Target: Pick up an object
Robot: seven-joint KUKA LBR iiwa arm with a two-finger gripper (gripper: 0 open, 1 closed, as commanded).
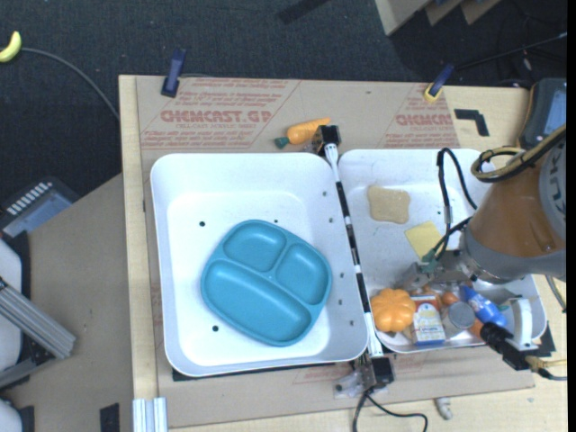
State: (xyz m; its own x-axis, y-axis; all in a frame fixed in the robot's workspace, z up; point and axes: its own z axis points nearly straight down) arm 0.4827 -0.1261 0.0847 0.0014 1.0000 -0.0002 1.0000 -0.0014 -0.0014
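Note:
My gripper point(429, 273) reaches down into the right bin point(360, 171), low over a cluster of small objects at the bin's near side. An orange round object point(392, 308) lies just left of and below it. A small white carton point(429, 323), a grey disc point(461, 314) and a blue piece point(482, 305) sit beside the orange one. Immediately above the gripper lies a yellow flat piece point(422, 238), and farther back rests a tan piece point(389, 204). The arm's wrist point(500, 265) hides part of the cluster.
In the left bin point(171, 196) lies a blue divided plate point(265, 281). An orange clamp point(306, 132) sits at the far end of the divider between the bins. Black cable point(445, 187) loops from the arm over the right bin.

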